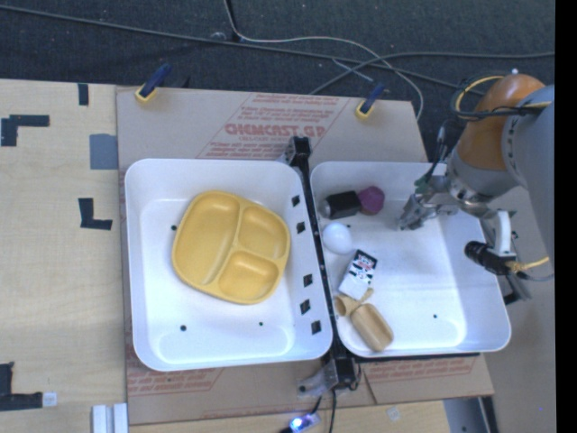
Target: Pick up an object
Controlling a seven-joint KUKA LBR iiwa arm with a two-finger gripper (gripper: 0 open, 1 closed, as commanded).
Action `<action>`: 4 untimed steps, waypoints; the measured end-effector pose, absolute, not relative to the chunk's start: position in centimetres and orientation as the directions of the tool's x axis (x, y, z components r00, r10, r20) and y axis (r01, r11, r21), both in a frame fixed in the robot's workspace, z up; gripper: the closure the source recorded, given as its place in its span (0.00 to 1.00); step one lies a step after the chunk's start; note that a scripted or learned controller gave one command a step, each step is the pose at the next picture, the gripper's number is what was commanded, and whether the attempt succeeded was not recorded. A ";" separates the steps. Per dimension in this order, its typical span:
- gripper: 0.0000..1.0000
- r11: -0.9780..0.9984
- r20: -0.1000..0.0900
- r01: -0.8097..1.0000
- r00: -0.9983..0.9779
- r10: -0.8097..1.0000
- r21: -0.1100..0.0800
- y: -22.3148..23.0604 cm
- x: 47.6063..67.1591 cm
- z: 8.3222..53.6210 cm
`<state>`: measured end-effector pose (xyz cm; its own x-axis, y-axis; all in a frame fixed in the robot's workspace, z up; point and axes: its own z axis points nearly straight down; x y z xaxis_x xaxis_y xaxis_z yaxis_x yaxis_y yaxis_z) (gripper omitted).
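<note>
The right bin [451,332] holds several small objects along its left side: a black cylinder [343,205], a purple ball-like piece [371,199], a white ball [337,237], a white-and-black carton [358,274] and a tan wooden piece [369,325]. My gripper [414,218] hangs low over the upper right part of that bin, to the right of the purple piece and apart from it. Nothing shows between its fingers.
The left bin [149,242] holds a yellow divided plate [231,245]. A black divider strip [311,242] runs between the bins. Yellow-and-blue clamps [153,81] [370,100] grip the cardboard behind. Cables [297,39] cross the dark floor at the back. The arm's orange band [505,115] stands at the right.
</note>
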<state>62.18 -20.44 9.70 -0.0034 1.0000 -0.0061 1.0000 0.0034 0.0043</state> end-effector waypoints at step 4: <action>1.00 0.005 0.001 1.000 -0.005 1.000 -0.003 -15.4 61.2 23.5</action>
<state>61.19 -15.43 23.51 -0.0046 1.0000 0.0007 1.0000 0.0047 -0.0026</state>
